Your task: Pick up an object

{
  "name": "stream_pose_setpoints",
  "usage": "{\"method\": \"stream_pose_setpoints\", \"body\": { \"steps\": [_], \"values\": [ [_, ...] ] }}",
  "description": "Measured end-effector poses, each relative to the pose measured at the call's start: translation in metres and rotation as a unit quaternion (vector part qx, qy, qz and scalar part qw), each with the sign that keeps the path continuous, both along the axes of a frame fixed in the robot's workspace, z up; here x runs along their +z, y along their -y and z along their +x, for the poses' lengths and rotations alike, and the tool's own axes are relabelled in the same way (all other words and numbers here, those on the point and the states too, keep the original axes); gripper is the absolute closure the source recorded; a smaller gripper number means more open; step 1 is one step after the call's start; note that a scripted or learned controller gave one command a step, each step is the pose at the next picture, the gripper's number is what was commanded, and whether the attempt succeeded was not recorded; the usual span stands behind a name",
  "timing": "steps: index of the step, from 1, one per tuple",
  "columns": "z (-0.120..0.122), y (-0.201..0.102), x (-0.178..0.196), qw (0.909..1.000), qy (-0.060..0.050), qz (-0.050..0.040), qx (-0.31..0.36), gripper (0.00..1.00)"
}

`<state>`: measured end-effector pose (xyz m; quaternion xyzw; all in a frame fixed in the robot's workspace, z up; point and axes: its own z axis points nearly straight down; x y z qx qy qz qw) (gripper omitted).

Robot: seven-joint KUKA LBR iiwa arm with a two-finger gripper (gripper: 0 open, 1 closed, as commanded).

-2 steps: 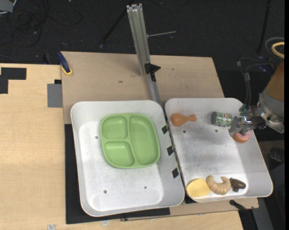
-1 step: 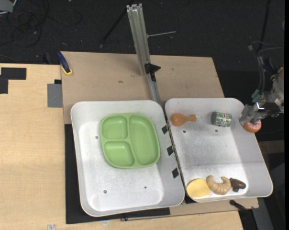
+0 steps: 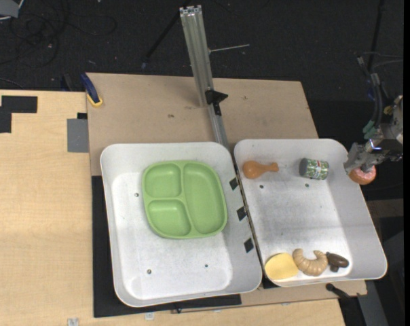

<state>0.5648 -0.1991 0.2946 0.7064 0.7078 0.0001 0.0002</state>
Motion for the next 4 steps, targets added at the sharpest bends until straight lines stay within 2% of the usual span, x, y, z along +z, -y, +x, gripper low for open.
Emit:
{"method": "stream_pose_setpoints", "body": {
  "steps": [1, 3, 4],
  "values": [
    [-0.005, -0.053, -0.001, 1.0000, -0.002, 0.0012, 0.001, 1.00],
    [-0.004, -0.157, -0.036, 1.0000, -0.003, 0.0013, 0.002, 1.00],
    [0.009, -0.208, -0.047, 1.0000, -0.002, 0.0007, 0.001, 1.00]
  ]
}}
